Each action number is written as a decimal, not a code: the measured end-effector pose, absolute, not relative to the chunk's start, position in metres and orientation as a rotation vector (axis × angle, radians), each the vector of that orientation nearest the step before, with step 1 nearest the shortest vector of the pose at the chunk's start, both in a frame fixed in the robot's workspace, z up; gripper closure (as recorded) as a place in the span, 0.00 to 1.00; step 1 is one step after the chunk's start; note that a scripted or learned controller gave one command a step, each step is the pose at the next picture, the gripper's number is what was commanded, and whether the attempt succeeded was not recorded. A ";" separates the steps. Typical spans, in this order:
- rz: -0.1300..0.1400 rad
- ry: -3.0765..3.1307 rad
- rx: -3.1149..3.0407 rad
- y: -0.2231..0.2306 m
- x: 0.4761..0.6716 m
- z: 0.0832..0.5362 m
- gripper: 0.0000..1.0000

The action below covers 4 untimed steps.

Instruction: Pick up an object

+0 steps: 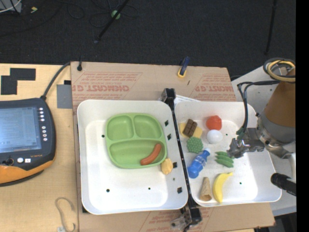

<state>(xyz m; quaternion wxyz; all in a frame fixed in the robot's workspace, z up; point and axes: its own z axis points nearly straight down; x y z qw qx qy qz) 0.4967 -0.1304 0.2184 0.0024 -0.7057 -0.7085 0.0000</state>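
gripper low over the green pods in the right bin

the gripper [235, 149] reaches into the right bin [256, 187] from its right edge, at about mid-height of that bin. its dark fingers sit just above and to the right of a small bunch of green pea pods [224, 158], close enough that they seem to touch the upper end of the pods. i cannot tell how the fingers are set, as they are dark and blurred together, and nothing is plainly seen between them.

the other things in the right bin lie to the left of the gripper. a white ball [214, 136] sits just beside it, with a red tomato [214, 123] right above the ball, nearer the bin's far edge. a brown and yellow block [189, 127] lies by the far left corner, a green bumpy piece [194, 144] below it, then a blue bottle [198, 164] tilted along the left side. by the near edge lie an ice cream cone [206, 188] and a banana [220, 185], side by side.

in the left bin [96, 187] a green divided plate [123, 129] sits toward the far right part. a sausage [151, 154] lies in its large near compartment, and a small yellow piece [167, 166] rests just off the plate's near right corner, touching it.
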 end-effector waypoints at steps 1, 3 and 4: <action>-0.001 -2.225 -2.214 -0.082 0.502 0.229 1.00; 0.001 -2.224 -2.213 0.016 0.525 0.237 1.00; 0.004 -2.221 -2.219 0.011 0.530 0.236 1.00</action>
